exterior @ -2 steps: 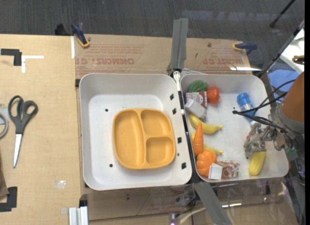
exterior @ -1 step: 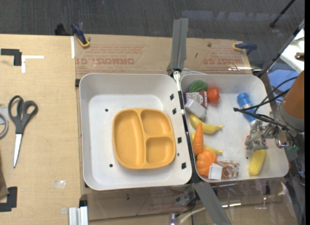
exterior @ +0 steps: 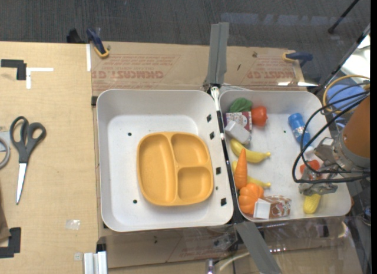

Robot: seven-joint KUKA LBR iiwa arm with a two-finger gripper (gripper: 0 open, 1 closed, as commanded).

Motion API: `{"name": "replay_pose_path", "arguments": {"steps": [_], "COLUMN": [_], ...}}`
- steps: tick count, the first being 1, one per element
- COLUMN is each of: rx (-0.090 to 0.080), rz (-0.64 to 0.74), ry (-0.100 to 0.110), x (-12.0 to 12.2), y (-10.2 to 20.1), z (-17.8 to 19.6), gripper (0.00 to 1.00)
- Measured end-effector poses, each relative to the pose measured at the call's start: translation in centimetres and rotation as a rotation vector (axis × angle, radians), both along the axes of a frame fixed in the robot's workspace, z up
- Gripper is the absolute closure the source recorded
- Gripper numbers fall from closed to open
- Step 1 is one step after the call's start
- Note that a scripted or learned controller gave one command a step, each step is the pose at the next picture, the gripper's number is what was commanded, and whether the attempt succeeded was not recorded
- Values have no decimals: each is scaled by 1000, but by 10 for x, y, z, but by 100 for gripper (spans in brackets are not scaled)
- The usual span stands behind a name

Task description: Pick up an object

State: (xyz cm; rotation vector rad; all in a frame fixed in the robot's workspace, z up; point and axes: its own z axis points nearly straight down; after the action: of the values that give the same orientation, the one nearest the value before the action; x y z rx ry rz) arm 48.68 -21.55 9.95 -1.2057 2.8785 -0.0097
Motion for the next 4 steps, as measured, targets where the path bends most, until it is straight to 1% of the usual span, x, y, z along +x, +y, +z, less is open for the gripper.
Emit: {"name": "replay_pose_path", "arguments": {"steps": [1, 2, 3, 4], "rx": [3, 5, -1, 2], "rz": [-343, -577, -78, -210], "ry": [19, 20, 16, 17], "x": [24, 16, 14, 55], "y": [104, 113, 29, 80], "z": [-7, -8, 30, 122], "gripper": [100, 100, 100, 100]}}
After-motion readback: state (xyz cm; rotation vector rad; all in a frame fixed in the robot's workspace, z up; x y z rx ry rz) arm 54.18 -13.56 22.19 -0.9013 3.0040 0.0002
